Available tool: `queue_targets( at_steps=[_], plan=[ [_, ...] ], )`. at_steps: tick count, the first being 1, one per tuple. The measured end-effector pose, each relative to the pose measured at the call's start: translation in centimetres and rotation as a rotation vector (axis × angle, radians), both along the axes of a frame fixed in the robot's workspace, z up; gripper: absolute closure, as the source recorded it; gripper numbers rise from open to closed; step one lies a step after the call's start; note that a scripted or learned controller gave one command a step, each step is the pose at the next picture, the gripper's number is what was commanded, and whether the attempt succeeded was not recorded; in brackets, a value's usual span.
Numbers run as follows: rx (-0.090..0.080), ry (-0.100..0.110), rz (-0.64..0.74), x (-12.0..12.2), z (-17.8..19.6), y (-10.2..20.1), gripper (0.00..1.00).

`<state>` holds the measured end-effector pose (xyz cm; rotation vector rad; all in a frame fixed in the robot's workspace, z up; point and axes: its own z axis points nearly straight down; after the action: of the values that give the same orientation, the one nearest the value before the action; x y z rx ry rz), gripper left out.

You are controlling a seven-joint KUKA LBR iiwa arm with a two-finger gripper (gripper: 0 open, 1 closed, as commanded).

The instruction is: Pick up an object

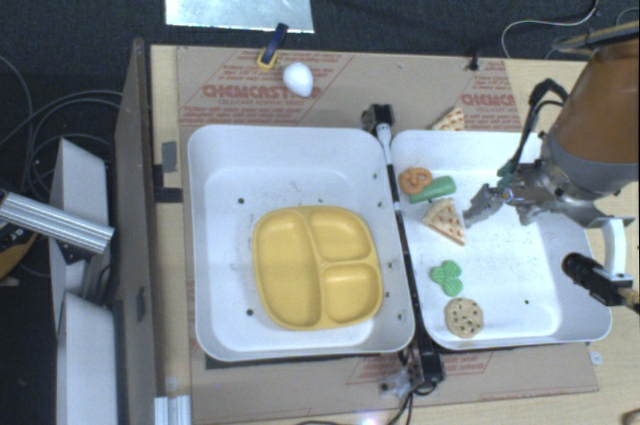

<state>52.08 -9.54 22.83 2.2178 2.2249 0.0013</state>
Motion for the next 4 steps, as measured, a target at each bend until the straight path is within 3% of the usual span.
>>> queue_targets(
  at_steps=[1,2,3,4],
  plan=[
    [0.001,0.006,-0.001,1.2,-8.7,0.6,0.00],
    [0.000,0.001,-0.003,0.3,-14.6,0.8,0.00],
    [-0.003,-0.008,0.001,7.1,-14.3,-1.9,0.00],
    [0.000,-0.003,0.001,6.8,-13.3,-1.8,1.00]
  ],
)
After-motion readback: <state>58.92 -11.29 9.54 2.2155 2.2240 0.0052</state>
